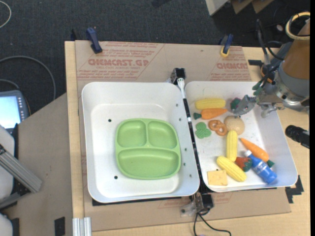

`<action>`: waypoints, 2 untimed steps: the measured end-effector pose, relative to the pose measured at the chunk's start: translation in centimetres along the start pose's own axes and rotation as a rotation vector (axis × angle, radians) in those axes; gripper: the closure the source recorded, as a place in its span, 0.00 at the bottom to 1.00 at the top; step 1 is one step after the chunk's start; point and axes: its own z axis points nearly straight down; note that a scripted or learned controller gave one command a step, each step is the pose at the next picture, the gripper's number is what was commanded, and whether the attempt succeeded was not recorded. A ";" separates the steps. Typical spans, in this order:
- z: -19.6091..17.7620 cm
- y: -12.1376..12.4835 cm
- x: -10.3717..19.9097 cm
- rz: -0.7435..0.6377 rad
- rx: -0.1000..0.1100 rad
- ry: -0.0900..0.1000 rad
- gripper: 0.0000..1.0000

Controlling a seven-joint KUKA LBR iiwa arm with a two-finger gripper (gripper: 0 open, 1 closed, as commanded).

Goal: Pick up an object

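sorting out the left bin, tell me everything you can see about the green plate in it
The green plate is a light green divided tray, plastic by its look, with rounded corners. It has three compartments: two smaller ones along the far side and one wide one along the near side. It lies flat, right side up, near the middle of the left white bin, resting on the bin's floor, apart from the walls.

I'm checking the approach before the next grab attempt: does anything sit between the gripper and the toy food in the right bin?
Nothing visible blocks it. The gripper hangs at the right bin's upper right, with bare floor between it and the nearest pieces, the round beige item and corn cob.
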 end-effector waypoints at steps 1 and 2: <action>14.4 -2.7 -3.4 0.004 0.001 0.003 0.00; 13.1 -2.4 -3.3 0.000 -0.006 0.000 1.00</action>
